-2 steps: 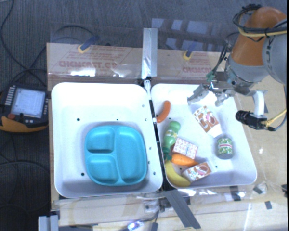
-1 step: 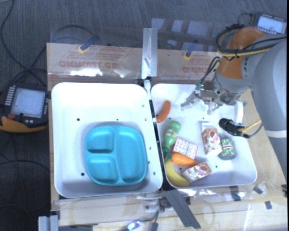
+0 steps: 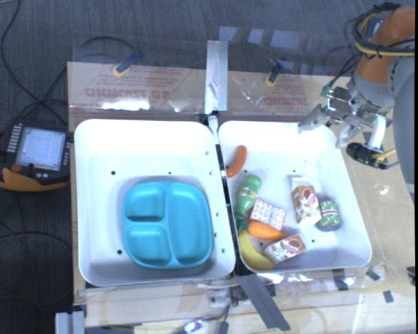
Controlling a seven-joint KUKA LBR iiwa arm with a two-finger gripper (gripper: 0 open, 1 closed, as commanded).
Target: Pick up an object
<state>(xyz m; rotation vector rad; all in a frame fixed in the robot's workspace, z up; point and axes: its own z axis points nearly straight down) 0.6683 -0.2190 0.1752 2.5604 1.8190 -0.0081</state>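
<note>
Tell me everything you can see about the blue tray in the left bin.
The blue tray is a light blue, rounded rectangular plate that looks like smooth plastic. It has three compartments: one long one on the right side of the view and two smaller ones on the left. It lies flat, right side up, slightly turned, on the floor of the left bin, toward the near edge. Only the bin touches it.

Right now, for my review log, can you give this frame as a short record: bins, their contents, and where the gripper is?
left bin: blue divided tray
right bin: sausage, green bottle, carrot, banana, three small cartons, green can
gripper: above the right bin's far right corner, holding nothing visible
task state: no object picked yet
</note>
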